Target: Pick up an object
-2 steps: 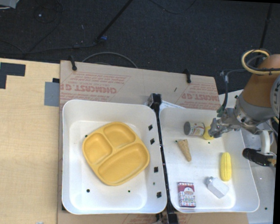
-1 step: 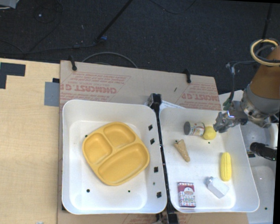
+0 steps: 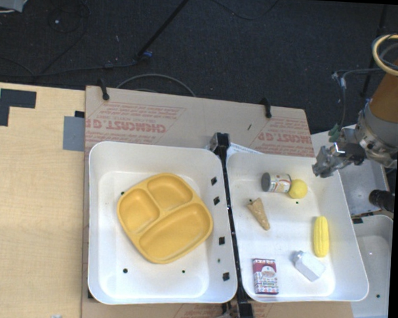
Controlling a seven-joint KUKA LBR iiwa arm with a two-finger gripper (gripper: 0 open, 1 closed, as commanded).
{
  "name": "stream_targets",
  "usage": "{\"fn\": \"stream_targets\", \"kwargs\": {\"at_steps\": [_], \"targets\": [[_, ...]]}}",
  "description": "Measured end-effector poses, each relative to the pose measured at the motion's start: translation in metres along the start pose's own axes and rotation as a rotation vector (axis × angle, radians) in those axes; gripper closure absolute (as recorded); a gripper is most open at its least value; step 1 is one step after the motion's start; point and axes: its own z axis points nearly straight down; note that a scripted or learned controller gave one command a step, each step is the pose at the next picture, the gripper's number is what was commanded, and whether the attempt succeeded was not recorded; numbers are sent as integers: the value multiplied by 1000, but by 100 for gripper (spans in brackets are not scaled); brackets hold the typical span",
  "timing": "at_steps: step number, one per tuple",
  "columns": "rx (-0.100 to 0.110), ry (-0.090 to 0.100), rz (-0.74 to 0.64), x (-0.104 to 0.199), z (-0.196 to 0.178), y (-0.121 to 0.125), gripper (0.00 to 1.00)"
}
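Red-white carton (image 3: 265, 276), right bin's (image 3: 354, 268) near edge | white block (image 3: 308, 266), corn cob (image 3: 321, 236), cone (image 3: 259, 213) nearby | yellow tray (image 3: 165, 217), left bin (image 3: 102, 182) | end effector (image 3: 331, 159) over right bin's far corner, finger state unclear

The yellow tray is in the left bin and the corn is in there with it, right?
Not quite. The camera view shows the yellow tray in the left bin, but the corn lies in the right bin, near its right wall.

Yellow divided tray (image 3: 165, 216) in left bin (image 3: 109, 182)
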Motion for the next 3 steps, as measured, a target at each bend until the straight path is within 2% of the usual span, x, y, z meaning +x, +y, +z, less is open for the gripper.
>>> {"fn": "stream_targets", "kwargs": {"at_steps": [1, 3], "targets": [[7, 3, -2, 51, 14, -10, 100], [9, 3, -1, 142, 37, -49, 100]]}}
